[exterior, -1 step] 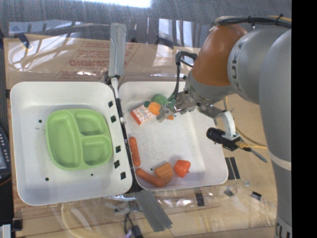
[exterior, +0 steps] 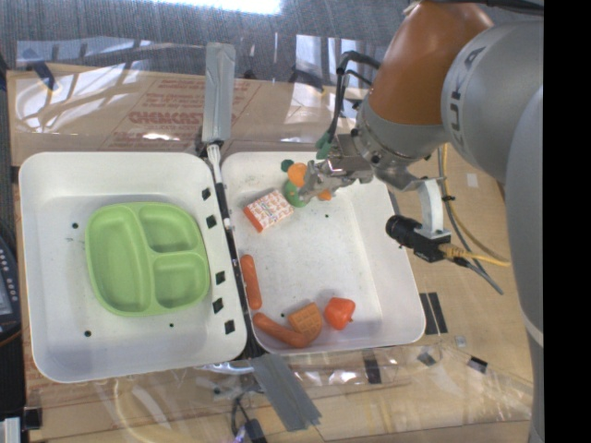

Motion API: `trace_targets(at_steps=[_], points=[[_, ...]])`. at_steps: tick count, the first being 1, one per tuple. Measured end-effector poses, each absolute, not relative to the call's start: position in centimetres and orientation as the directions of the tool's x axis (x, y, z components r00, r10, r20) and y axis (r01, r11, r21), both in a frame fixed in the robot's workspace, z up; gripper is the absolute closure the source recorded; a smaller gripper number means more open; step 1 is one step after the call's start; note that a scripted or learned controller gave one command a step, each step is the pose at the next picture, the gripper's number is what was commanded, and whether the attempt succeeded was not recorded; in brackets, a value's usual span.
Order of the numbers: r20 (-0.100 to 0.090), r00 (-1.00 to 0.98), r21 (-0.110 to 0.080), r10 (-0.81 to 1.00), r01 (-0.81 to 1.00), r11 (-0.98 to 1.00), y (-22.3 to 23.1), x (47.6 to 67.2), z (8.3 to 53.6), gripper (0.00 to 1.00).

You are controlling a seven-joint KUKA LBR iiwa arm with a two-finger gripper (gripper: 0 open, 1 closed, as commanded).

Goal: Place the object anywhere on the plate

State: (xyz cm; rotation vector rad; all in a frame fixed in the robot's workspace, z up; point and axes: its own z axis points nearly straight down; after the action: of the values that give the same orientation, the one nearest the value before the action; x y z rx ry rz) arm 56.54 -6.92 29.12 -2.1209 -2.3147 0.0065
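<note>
A green divided plate (exterior: pixel 146 257) lies in the left bin (exterior: pixel 46 340). My gripper (exterior: pixel 320 179) is low over the far part of the right bin (exterior: pixel 369 247). It is right against a small orange and green toy (exterior: pixel 295 183), which sits at its left side. Part of the toy is hidden by the gripper, and I cannot tell whether the toy is held.
A small printed box (exterior: pixel 268 211) lies just left of the toy. Along the right bin's near edge are an orange sausage (exterior: pixel 250 281), a longer sausage (exterior: pixel 280 330), a tan bread piece (exterior: pixel 307 319) and an orange pepper (exterior: pixel 339 313). A divider (exterior: pixel 224 238) separates the bins.
</note>
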Motion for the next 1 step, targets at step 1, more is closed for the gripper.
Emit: trace_targets(at_steps=[1], points=[[-0.001,-0.067,-0.009,0.998,0.998,0.067,4.93,57.25,27.21,1.0]])
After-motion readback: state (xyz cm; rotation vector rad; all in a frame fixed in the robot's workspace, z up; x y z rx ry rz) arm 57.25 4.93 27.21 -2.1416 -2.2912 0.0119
